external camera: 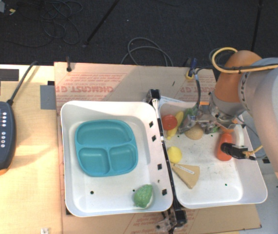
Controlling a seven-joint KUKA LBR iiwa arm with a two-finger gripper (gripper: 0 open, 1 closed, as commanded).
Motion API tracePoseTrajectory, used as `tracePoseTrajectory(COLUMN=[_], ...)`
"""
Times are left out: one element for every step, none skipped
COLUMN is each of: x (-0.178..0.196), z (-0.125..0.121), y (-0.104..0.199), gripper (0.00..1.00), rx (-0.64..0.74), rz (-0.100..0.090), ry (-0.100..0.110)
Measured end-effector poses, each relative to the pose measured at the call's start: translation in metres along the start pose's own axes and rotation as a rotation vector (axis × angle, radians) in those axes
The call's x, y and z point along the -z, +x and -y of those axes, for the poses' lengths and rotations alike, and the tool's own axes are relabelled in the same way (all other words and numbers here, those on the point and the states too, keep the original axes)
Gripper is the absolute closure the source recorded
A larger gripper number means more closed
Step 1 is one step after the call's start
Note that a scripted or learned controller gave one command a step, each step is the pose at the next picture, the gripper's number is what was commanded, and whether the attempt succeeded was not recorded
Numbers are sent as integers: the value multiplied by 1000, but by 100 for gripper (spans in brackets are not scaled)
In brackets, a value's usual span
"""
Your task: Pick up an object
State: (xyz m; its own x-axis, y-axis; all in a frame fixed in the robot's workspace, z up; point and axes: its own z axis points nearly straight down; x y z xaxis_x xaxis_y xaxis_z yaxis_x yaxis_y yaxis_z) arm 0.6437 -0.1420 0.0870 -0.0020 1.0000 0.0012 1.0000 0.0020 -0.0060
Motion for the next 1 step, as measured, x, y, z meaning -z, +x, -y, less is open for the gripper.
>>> tracePoseTrajectory(x=[14], z=[-1], y=[0], gripper=[100], rx=[6], rz=[2], ry=[-6])
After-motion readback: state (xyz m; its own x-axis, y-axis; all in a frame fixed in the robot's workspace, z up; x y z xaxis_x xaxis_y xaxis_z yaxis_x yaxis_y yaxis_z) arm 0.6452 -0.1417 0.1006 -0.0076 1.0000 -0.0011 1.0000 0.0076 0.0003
